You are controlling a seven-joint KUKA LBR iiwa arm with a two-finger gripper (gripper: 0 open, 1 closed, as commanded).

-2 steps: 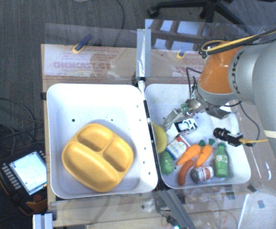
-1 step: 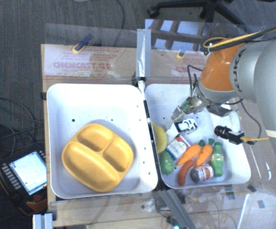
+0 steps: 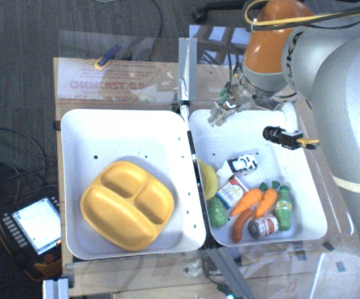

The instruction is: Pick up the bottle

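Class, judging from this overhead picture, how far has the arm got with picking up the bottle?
Done: nothing visible. The green bottle lies among the carrots near the right bin's front. In hand: the gripper hangs over that bin's far left corner, carrying nothing. Left: reach the bottle, grasp it and lift.

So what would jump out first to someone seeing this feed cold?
Probably the big yellow divided tray lying alone in the left bin. Next, the cluster at the near end of the right bin: two carrots, a green bottle and a can. The end effector hangs over that bin's far end.
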